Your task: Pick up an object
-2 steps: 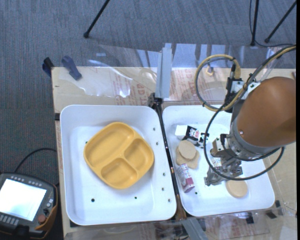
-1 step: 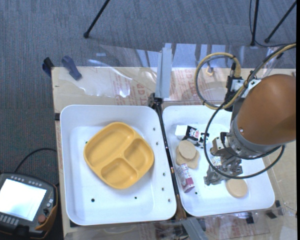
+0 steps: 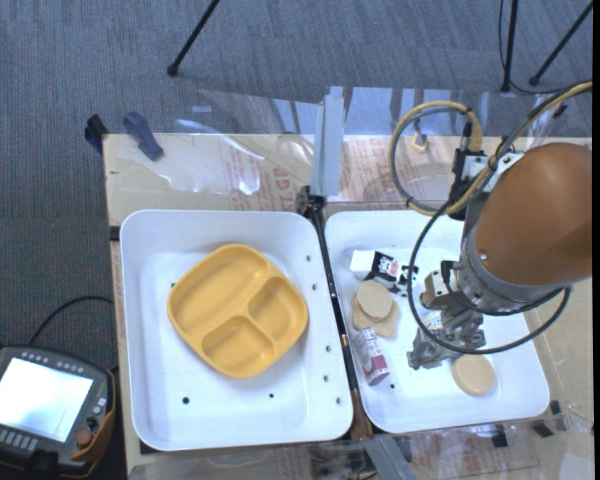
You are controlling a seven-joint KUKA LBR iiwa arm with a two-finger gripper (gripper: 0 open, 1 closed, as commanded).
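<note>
My gripper (image 3: 429,354) hangs low over the floor of the right bin (image 3: 525,393), under the orange wrist band. Beside it on the right lies a round tan disc (image 3: 474,374). Left of it are two stacked tan discs (image 3: 374,306) and a small pink-and-white tube (image 3: 372,355). A small black-and-white packet (image 3: 378,264) lies toward the bin's back. The gripper's tips sit on bare floor between the tube and the single disc, and nothing shows between them.
The left bin (image 3: 155,408) holds a yellow divided plate (image 3: 238,309). Cables loop over the right bin's back edge (image 3: 430,168). A teach pendant (image 3: 42,403) lies on the floor at lower left. A metal divider (image 3: 328,158) stands behind the bins.
</note>
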